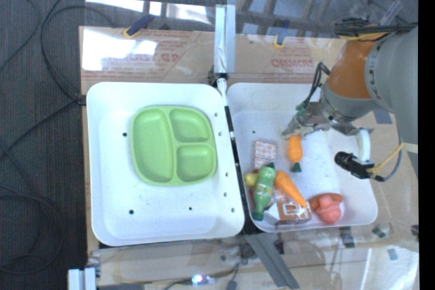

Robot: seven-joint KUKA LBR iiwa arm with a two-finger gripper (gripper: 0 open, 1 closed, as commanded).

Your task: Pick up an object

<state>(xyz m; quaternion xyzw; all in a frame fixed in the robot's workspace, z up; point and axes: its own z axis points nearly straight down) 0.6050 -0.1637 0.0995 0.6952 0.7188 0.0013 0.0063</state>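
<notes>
Where cables (54,30) cross, grey carpet (41,166).

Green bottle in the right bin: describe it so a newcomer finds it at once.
Look in the right bin, at the heap near its lower left corner. The green bottle stands out as the sole green item, beside an orange carrot.

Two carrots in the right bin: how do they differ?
The small carrot lies just below the gripper, roughly upright in the view; the long carrot lies diagonally, lower down. The small carrot sits alone on bare bin floor; the long carrot is packed among other toys, next to the green bottle. Both are orange toy food in the right bin.
</notes>
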